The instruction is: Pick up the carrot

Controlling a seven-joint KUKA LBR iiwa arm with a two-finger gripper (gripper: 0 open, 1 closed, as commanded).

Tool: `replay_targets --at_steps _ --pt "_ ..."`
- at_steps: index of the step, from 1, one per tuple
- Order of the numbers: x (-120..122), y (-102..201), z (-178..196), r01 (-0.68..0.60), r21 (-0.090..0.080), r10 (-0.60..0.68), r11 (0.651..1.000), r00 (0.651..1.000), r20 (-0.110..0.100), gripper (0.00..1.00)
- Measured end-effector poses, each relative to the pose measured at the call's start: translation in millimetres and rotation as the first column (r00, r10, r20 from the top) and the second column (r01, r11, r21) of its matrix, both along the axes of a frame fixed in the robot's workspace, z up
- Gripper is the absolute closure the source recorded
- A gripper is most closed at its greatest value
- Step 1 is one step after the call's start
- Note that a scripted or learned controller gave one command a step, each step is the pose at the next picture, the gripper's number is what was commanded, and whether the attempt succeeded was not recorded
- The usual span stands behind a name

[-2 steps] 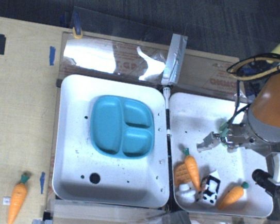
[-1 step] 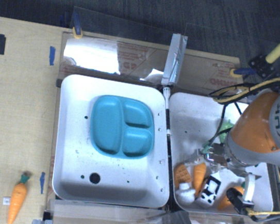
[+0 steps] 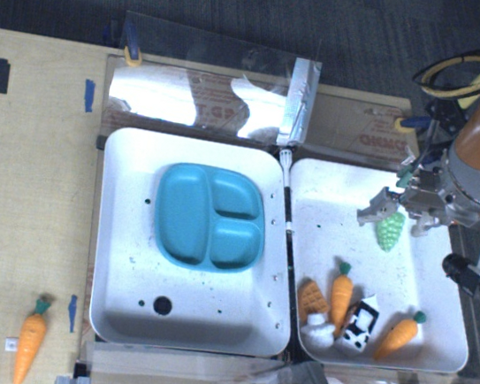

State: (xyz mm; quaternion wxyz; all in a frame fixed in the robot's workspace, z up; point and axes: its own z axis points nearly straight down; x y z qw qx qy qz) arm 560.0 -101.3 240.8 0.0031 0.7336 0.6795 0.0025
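Carrots lie in 3 spots, and the claw [image 3: 395, 212] hangs over none of them. It hovers near the back of the right bin [image 3: 312, 188], with a green knobbly toy [image 3: 389, 231] directly under it — the toy sits at the tips, yet whether it is pinched or merely lying below I cannot tell, nor can I tell how wide the claw stands.

Nearest target: the upright carrot [image 3: 341, 298], toward the front of the bin from the claw and a little to the left in the view. Its long axis runs front to back, green top pointing back toward the claw. A bread-like toy [image 3: 312, 298] lies just beside it on one side and a black-and-white toy [image 3: 360, 325] touches or nearly touches it on the other, so the approach looks crowded.

Second choice — the tilted carrot [image 3: 398, 334], near the front right corner, slanting with its top up and right, freer on its outer side.

A 3rd carrot [image 3: 31, 336] rests on the tabletop [image 3: 16, 198], well apart, beyond the left bin [image 3: 117, 240] holding a blue divided plate [image 3: 211, 216].
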Motion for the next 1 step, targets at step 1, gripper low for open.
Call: replay_targets --at_steps 1 --pt "-43.5 3.9 -129.6 -0.156 0.003 0.156 0.988 0.988 -0.013 0.00"
